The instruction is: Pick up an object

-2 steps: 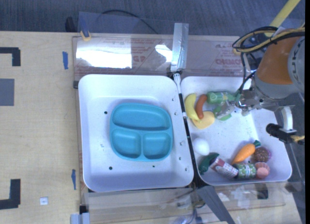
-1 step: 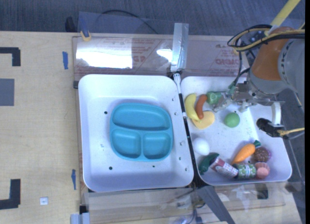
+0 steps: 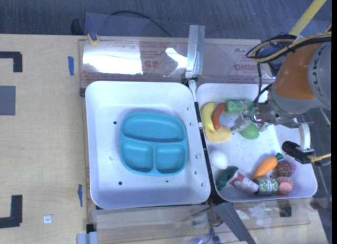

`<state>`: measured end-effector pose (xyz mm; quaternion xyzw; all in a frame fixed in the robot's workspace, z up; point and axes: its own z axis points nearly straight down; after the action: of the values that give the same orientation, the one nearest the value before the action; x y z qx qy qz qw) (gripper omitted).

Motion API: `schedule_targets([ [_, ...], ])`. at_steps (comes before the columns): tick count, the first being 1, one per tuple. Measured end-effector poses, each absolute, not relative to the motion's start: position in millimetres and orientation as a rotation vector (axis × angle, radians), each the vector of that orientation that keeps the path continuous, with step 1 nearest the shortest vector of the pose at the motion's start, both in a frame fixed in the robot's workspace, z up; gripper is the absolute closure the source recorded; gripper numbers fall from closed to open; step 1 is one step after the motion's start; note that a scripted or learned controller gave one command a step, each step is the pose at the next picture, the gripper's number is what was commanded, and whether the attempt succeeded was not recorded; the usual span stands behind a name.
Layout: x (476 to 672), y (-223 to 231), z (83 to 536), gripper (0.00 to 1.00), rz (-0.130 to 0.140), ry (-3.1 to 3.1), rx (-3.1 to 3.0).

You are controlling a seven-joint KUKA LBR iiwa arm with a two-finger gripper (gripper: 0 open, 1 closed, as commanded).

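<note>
A pale wooden bench [image 3: 37, 148] marked with black tape carries two shallow white bins side by side, with blue-grey carpet beyond its far edge. The right bin [image 3: 300, 150] holds the toy food, and the likeliest target is the small green round piece [image 3: 251, 131] near the bin's middle, just beside a yellow banana [image 3: 209, 115]. The gripper [image 3: 248, 117] sits directly over that green piece, reaching in from the right, so the piece lies immediately below and slightly toward the near side of the fingertips. Being round, it has no clear long axis to align with. Whether the jaws are spread or closed cannot be told, since the metal parts blur into the objects under them, and nothing can be seen clamped between them.

Farther out in the same bin lie a white egg [image 3: 218, 159], an orange carrot [image 3: 265, 166] and a cluster of small packets along the near wall. The left bin [image 3: 100, 148] bears a blue divided tray [image 3: 154, 143]. A taped clear panel stands behind both bins.
</note>
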<state>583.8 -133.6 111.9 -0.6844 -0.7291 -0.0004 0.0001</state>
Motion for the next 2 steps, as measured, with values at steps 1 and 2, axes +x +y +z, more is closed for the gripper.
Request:
schedule_targets([
  [1, 588.0, -170.9, 182.7, 0.0, -0.004, -2.296, -2.154],
  [2, 625.7, -169.3, 88.0, 0.0, -0.006, -2.421, -2.014],
])
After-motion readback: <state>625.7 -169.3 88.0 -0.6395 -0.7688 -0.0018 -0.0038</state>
